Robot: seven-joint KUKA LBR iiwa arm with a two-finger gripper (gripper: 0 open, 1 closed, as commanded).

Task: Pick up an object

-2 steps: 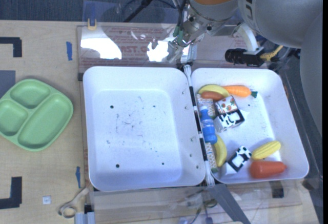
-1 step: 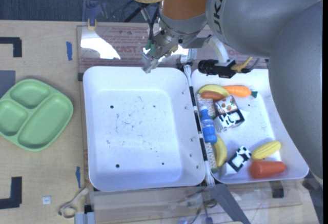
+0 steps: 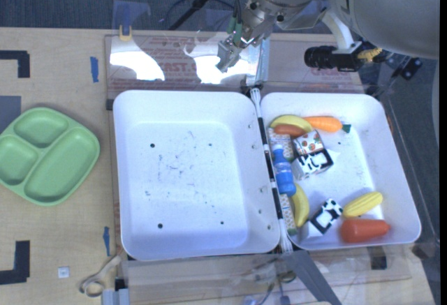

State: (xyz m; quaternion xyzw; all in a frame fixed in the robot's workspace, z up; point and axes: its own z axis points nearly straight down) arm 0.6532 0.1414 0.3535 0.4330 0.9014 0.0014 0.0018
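Observation:
My gripper (image 3: 226, 58) hangs above the back edge of the left bin (image 3: 133, 115), over the shiny panel behind it, with nothing seen in it. The objects lie in the right bin (image 3: 391, 157): a yellow banana (image 3: 289, 122) and an orange carrot (image 3: 323, 124) at the back, a patterned box (image 3: 311, 154), a blue bottle (image 3: 283, 172) along the left wall, a second banana (image 3: 301, 207), a black-and-white cube (image 3: 325, 216), a yellow fruit (image 3: 362, 203) and a red one (image 3: 364, 229) at the front.
A green divided plate (image 3: 45, 155) rests on the wooden bench to the left of the bins. A reflective panel (image 3: 160, 59) stands behind the left bin. A black fitting (image 3: 332, 57) sits behind the right bin, under the arm.

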